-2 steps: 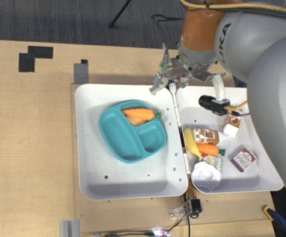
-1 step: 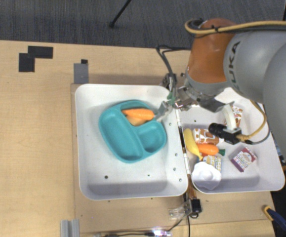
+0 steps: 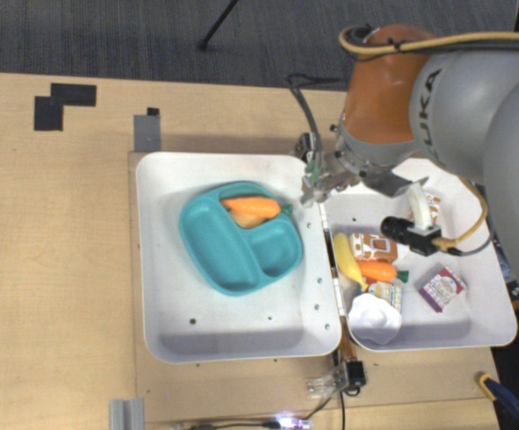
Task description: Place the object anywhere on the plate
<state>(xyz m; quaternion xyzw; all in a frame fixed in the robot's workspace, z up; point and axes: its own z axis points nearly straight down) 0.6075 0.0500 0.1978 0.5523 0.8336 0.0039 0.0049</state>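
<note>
One carrot (image 3: 252, 209) on teal plate (image 3: 239, 237) | arm's fingers (image 3: 311, 189) possibly just beside

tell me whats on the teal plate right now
An orange carrot-like toy lies in the upper compartment of the teal divided plate, near its rim. The other compartments look bare. Whatever is beneath the carrot is covered.

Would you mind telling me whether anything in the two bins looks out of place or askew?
Nothing looks spilled or damaged. The orange carrot lies on the teal plate in the left bin, near its far rim. The right bin holds a loose jumble: banana, white cup, small packets.
</note>
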